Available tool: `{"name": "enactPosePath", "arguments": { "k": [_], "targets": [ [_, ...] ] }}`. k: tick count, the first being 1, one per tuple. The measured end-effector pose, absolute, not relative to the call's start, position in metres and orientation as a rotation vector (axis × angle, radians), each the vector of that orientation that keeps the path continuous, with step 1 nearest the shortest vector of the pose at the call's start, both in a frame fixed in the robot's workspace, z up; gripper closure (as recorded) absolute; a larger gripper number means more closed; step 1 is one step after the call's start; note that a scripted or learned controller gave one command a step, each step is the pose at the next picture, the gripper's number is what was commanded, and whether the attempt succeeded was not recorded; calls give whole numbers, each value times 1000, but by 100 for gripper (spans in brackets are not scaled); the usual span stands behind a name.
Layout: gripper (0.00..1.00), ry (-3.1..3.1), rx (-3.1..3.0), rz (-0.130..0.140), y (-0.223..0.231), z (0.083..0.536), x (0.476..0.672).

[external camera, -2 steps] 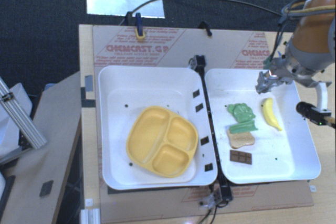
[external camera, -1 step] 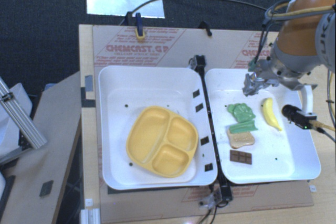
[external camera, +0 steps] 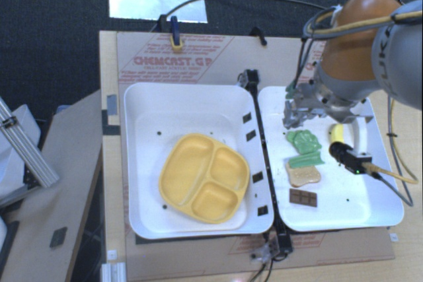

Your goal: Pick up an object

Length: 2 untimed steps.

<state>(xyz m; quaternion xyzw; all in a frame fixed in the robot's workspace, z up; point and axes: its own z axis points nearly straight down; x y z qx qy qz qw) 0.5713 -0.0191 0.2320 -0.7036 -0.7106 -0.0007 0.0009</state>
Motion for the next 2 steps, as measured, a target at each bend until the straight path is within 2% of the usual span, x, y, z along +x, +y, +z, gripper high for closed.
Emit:
{"name": "enactPosePath", "arguments": {
  "k": [1,2],
  "targets": [
    [100,-2232,-2210,-3,29,240,561],
    [100,-2231,-2209,-2,83,227,548]
  ]
}}
